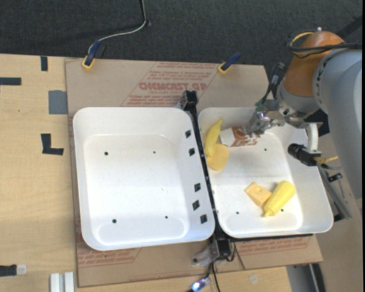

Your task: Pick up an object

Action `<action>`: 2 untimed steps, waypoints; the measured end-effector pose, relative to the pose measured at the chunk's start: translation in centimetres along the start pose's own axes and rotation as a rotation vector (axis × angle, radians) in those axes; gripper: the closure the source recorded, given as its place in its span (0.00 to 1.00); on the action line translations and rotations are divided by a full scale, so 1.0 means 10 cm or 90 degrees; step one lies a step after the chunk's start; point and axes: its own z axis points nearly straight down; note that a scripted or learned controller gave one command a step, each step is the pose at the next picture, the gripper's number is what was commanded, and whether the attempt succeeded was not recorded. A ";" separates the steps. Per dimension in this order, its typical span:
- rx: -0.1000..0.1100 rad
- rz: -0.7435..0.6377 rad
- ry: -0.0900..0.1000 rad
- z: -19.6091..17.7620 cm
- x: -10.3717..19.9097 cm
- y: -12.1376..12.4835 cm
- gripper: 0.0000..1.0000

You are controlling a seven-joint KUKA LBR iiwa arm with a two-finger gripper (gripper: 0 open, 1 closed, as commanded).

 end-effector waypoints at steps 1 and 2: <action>0.000 0.000 0.000 0.00 0.00 0.00 1.00; 0.000 -0.001 -0.001 0.00 0.00 0.00 1.00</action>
